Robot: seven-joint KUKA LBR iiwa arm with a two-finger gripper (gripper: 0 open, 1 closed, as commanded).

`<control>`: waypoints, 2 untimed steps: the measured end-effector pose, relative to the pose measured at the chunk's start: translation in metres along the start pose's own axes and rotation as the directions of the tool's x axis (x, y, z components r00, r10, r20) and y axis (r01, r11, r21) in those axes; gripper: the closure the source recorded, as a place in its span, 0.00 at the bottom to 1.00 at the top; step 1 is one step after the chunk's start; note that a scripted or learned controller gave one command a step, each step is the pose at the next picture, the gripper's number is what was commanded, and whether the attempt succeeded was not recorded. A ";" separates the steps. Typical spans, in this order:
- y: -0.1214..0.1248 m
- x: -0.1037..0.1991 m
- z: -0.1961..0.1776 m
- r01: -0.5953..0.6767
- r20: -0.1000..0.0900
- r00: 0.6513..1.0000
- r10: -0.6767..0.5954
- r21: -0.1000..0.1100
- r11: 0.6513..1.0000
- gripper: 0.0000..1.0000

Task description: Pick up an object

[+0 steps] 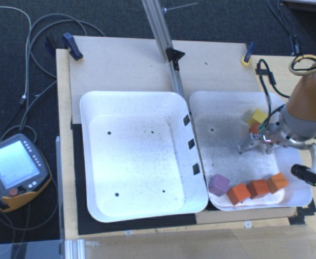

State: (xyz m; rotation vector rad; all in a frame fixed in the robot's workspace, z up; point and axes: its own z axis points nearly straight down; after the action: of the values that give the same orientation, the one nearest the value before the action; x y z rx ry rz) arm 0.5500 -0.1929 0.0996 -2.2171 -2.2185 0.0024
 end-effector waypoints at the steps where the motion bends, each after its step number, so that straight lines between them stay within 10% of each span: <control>1: 0.074 -0.010 -0.002 0.003 0.005 1.000 -0.003 -0.012 1.000 0.00; 2: 0.072 -0.010 -0.012 0.003 0.005 1.000 -0.003 -0.008 1.000 1.00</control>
State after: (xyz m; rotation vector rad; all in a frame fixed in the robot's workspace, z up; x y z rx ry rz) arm 0.6216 -0.2030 0.1116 -2.2202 -2.2278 -0.0009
